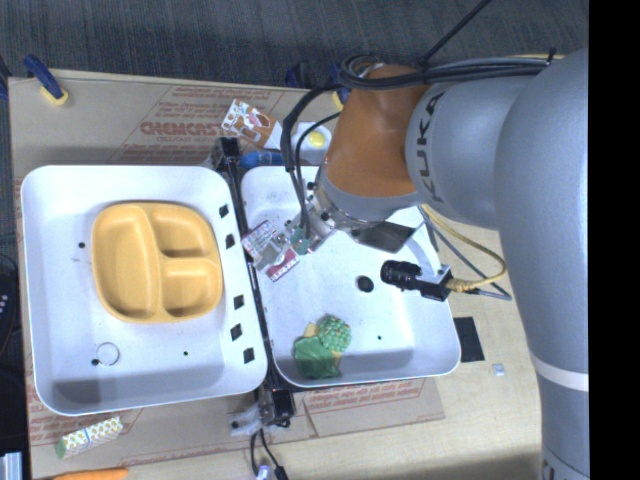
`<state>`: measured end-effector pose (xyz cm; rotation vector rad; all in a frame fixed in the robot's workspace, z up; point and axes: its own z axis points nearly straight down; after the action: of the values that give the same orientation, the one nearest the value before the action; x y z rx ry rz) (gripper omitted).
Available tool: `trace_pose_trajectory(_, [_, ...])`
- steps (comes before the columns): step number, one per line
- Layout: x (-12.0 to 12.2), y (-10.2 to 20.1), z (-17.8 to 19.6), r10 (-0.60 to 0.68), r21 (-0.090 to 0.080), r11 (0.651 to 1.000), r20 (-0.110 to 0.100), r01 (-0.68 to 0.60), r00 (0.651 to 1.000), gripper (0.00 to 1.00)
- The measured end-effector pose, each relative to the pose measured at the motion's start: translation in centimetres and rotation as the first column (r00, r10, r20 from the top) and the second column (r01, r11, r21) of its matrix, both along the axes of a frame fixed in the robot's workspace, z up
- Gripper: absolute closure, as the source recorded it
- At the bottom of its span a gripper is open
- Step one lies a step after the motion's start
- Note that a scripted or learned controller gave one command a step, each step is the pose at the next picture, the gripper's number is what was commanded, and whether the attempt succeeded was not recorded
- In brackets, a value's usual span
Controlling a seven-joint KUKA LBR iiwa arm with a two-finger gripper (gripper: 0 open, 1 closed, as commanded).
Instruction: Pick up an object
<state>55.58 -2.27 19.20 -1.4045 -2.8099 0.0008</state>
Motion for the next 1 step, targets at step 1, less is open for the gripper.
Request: trace_pose_trajectory(1, [-0.01, -0.02, -0.01, -0.001, 0.000, 1.000, 0.000, 0.001, 1.000, 0.00])
